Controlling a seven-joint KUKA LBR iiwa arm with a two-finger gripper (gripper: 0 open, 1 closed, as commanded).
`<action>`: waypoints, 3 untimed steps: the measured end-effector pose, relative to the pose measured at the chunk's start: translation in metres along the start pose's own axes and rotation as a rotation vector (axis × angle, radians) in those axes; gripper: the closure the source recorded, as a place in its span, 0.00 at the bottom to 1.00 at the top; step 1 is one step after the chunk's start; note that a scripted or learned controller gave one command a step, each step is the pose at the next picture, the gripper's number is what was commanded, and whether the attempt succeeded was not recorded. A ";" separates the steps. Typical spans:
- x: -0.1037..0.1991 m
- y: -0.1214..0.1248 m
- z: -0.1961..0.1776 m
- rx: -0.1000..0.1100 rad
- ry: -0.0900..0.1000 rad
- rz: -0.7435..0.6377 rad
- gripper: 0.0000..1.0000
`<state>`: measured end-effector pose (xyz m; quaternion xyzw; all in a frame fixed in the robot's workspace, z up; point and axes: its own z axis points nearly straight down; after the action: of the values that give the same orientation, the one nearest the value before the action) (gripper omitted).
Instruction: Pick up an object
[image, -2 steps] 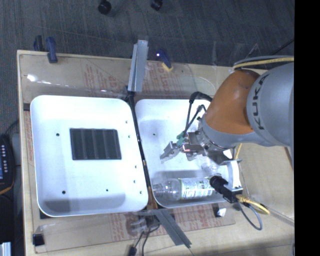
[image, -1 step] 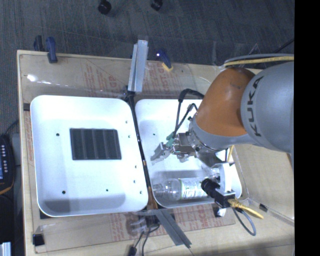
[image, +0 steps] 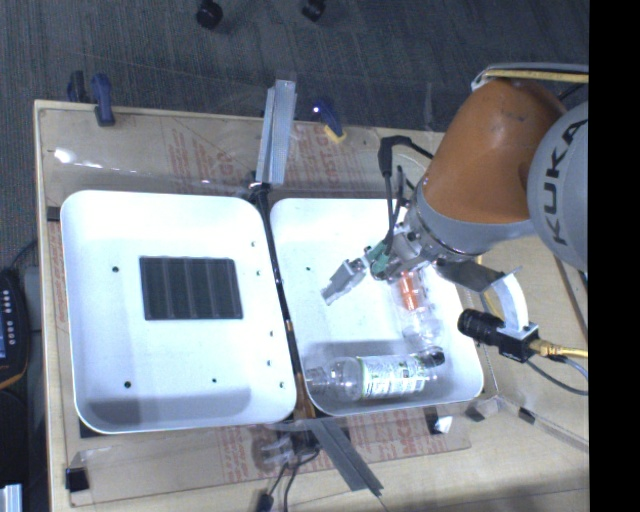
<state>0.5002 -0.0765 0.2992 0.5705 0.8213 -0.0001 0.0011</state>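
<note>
My end effector (image: 350, 279) hangs over the right bin (image: 300, 230), whether spread or clenched I cannot tell, so I should drop squarely over the small bottle (image: 415, 305) just beside it, clear of the big bottle (image: 372, 377) lying below, and close across its narrow width.

From my remote station, I look down on a pale wooden counter (image: 150, 150) printed with faint red lettering, set over dark grey carpet (image: 130, 40). Blue clamps (image: 100, 98) grip its far edge, and a grey metal bar (image: 275, 130) runs between the bins. Black chair casters (image: 209, 14) sit on the floor beyond. Overhead light glints off the counter's far left corner.
</note>
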 end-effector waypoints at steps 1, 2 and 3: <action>-0.081 0.025 0.008 0.003 0.000 0.214 0.00; -0.151 0.034 0.102 0.006 0.003 0.230 0.00; -0.156 0.043 0.101 0.000 0.000 0.140 0.00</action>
<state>0.5948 -0.2083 0.1982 0.6264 0.7795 0.0000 0.0013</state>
